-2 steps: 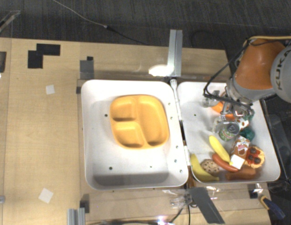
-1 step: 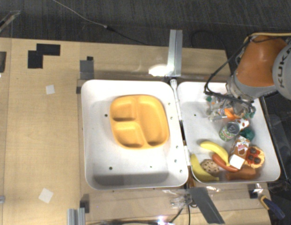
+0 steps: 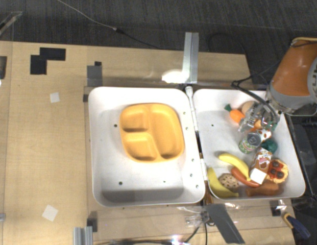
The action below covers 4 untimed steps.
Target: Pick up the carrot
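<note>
I see the gripper (image 3: 257,119) just right of the carrot (image 3: 236,116) in the right bin (image 3: 214,101), finger state indiscernible; crowded toys risk a mis-grab.

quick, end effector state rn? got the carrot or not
End effector: over the right bin, just beside the carrot; open or closed cannot be told, and no carrot is seen in its grasp.

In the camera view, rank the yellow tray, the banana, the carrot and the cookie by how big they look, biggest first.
1. yellow tray
2. banana
3 and 4. carrot and cookie look about alike; the carrot is partly behind the claw, so I won't rank them.
</note>
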Tool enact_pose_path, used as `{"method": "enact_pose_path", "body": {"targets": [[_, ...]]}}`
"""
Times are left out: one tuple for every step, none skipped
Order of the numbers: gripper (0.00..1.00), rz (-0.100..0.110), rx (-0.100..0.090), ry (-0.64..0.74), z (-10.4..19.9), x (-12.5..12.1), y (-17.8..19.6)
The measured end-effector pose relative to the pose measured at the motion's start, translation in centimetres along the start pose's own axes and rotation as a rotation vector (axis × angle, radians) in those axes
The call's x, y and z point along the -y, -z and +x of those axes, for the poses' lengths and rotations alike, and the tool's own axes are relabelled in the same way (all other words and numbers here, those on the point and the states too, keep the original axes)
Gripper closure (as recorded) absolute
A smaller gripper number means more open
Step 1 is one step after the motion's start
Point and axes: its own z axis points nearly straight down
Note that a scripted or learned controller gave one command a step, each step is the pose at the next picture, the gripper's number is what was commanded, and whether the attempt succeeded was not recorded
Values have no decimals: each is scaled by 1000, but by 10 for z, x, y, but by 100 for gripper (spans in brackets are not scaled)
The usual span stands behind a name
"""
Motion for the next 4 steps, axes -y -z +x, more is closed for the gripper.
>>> {"method": "enact_pose_path", "body": {"targets": [[0, 0, 0, 1, 0, -1, 0], [0, 11, -14, -82, 4, -26, -21], [0, 33, -41, -242, -8, -47, -20], [0, 43, -35, -227, -8, -53, -22]]}}
